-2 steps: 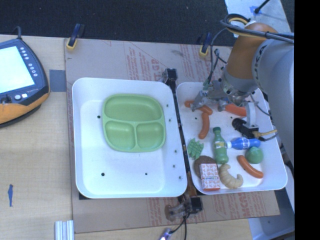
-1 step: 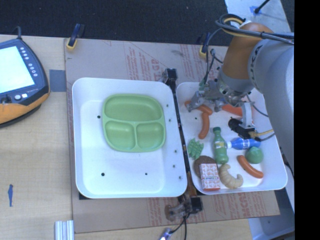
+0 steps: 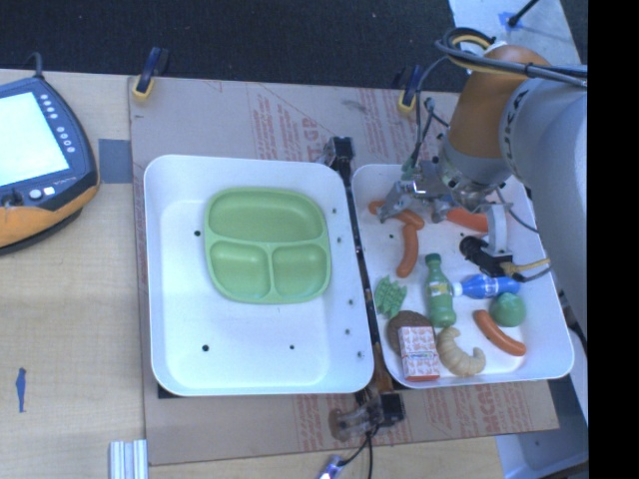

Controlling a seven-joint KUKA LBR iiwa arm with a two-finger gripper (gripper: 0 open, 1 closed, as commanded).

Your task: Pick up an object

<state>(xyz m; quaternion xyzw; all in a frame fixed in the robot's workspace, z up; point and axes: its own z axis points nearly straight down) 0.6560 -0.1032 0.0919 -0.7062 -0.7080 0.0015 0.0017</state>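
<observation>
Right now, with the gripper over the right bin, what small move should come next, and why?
Probably a short descent straight down. The gripper sits at the upper end of the orange sausage in the right bin, and no object shows between it. The green bottle lies apart, giving room.

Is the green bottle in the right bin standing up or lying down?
Lying down. The green bottle lies flat on the floor of the right bin, its full side visible, cap toward the far end, between the broccoli and blue bottle.
</observation>
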